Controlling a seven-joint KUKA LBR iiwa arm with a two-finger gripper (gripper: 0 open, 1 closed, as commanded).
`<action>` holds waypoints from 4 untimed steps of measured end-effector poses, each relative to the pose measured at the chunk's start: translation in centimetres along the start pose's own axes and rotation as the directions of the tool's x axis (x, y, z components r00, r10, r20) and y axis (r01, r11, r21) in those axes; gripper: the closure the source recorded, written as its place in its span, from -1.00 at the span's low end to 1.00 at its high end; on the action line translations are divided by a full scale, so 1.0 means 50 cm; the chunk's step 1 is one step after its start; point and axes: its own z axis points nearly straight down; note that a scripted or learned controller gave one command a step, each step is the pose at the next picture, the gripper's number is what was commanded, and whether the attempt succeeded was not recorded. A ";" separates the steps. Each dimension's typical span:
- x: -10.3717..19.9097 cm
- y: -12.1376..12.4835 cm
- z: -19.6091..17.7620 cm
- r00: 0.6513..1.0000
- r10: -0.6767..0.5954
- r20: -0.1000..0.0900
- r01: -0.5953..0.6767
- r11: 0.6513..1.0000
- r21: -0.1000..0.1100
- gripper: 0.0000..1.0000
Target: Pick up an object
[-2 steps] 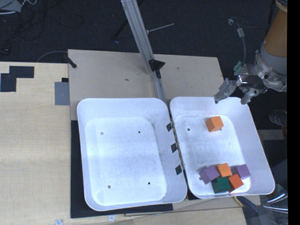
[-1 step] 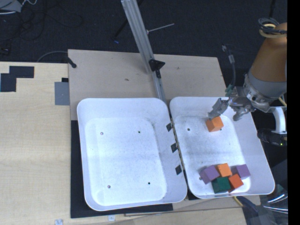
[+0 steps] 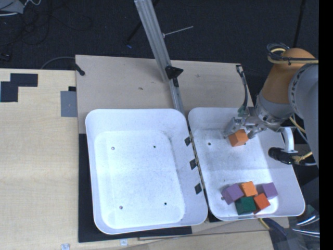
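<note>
At the far left a pale wooden bench [image 3: 36, 160] runs under the scene, with a beige board [image 3: 125, 82] laid over its back part. On it sits the left shallow white plastic bin [image 3: 99, 124], its speckled floor bare, and from behind it a ribbed grey aluminium rail [image 3: 156, 40] slants up and away to the top of the view. Three small black clips [image 3: 193, 163] line the seam where this bin touches the right shallow white plastic bin [image 3: 208, 120]. In the upper part of that right bin the metal two-finger pincer [image 3: 240, 132] hangs at the end of the grey arm with its orange band [image 3: 283, 82], which reaches in from the right. A small orange cube [image 3: 239, 138] sits between the pincer's fingers, which are closed against its sides; the cube looks to be slightly above the bin floor, though its height is hard to judge from this slant. Near the lower right corner of the same bin, well apart from the pincer, lies a tight cluster of small blocks: a purple cube [image 3: 232, 192], a second orange cube [image 3: 248, 188], a dark green cube [image 3: 245, 206], a red-orange cube [image 3: 261, 201] and another purple cube [image 3: 269, 190], touching one another.
</note>
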 end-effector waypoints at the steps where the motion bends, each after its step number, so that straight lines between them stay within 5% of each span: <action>1: 0.003 0.001 -0.029 1.000 -0.005 0.000 0.005 1.000 -0.002 1.00; 2: 0.135 -0.106 -0.179 1.000 -0.004 -0.003 0.004 1.000 -0.005 1.00; 3: 0.325 -0.114 -0.173 1.000 -0.006 -0.003 0.006 1.000 -0.002 1.00; 4: 0.363 -0.159 -0.179 1.000 0.014 0.015 -0.014 1.000 -0.013 1.00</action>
